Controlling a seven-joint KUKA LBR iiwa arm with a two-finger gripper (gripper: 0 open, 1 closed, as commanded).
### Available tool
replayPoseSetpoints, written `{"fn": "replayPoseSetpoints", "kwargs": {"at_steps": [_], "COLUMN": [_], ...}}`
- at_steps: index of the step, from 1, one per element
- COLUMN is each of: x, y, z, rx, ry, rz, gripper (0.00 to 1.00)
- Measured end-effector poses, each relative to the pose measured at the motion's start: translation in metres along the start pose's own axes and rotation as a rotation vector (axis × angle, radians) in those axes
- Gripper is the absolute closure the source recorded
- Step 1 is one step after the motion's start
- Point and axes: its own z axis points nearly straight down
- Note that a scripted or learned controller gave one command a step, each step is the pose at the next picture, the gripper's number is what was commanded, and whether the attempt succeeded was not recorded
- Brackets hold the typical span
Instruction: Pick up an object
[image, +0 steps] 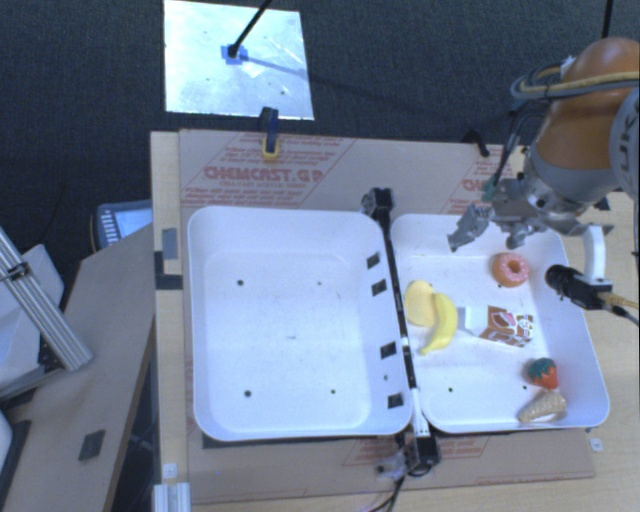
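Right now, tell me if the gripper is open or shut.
Open. The gripper hangs above the right bin's far end with its two fingers spread apart and nothing between them.

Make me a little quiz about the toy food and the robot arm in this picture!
1. True or false: the curved yellow toy banana lies in the right white plastic bin.
2. Which toy lies closest to the grey two-finger gripper? A) pink-frosted toy donut B) red toy strawberry with green top C) tan toy cone
3. Fill in: the left white plastic bin sits on a flat sheet of brown ____.

Key: 1 true; 2 A; 3 cardboard.
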Motion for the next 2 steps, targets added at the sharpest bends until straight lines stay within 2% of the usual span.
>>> {"fn": "replayPoseSetpoints", "kwargs": {"at_steps": [1, 2], "x": [-0.016, -0.034], "y": [-0.036, -0.056], "z": [0.070, 0.092], "rx": [0.006, 0.002], "ry": [0.001, 0.000], "rz": [0.004, 0.003], "gripper": [0.00, 0.00]}}
